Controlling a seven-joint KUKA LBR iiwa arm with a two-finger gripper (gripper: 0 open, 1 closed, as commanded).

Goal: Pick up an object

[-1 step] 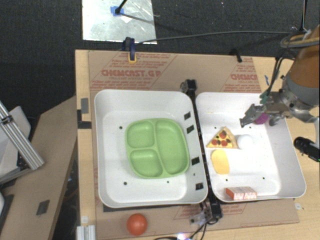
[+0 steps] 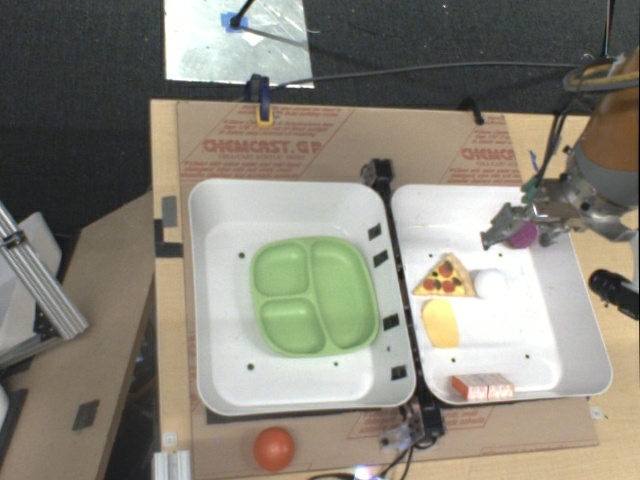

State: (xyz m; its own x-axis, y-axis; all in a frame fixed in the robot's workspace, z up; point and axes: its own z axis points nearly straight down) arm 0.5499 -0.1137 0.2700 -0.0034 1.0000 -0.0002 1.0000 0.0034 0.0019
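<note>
My hand (image 2: 520,230) hangs over the right bin's (image 2: 575,298) far side, a purple object (image 2: 522,234) between its fingers. I cannot tell that object's long axis.

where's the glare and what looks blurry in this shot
Camera view: glare on the shiny sheet at top and mild sheen on the right bin wall; the gripper and the purple object beside it are soft and hard to resolve; the green tray and pizza slice look sharp.
</note>
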